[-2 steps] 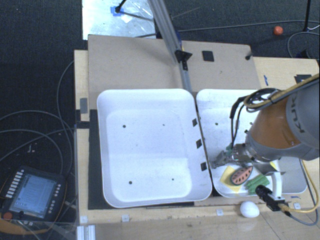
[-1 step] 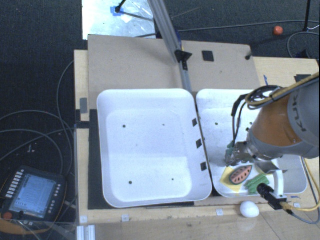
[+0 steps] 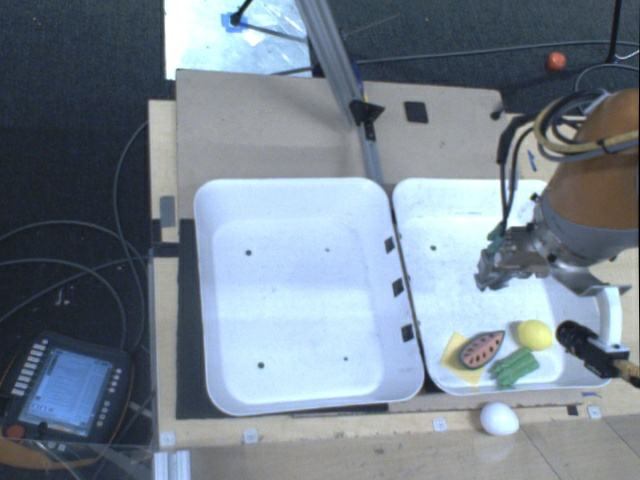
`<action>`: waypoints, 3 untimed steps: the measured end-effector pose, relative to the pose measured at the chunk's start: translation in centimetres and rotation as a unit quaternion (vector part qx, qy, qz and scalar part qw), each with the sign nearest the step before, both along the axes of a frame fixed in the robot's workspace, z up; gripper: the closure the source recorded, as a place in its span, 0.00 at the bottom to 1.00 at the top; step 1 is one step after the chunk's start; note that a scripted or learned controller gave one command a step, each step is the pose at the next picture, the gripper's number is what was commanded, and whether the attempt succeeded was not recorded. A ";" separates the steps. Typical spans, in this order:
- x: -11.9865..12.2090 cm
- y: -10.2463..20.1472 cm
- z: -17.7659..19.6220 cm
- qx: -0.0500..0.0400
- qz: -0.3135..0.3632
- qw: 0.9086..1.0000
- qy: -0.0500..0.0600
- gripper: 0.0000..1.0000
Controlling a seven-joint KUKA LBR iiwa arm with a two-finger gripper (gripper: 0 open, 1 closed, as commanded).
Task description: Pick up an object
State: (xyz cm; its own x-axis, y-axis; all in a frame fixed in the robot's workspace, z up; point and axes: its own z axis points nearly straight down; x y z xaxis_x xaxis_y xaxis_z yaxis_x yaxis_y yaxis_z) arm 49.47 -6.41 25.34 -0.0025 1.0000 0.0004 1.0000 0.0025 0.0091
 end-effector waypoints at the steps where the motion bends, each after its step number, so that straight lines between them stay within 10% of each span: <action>1: 5.2 1.1 11.4 0.000 0.000 1.000 0.001 1.00; 2: 5.5 -4.2 1.2 0.000 -0.003 1.000 0.008 1.00; 3: 3.0 1.6 -6.8 0.000 0.000 1.000 0.007 1.00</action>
State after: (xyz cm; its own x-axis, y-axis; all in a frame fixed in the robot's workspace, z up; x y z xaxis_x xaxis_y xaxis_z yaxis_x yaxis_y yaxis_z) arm 52.47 -4.81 18.58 -0.0034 1.0000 0.0010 1.0000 0.0034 -0.0055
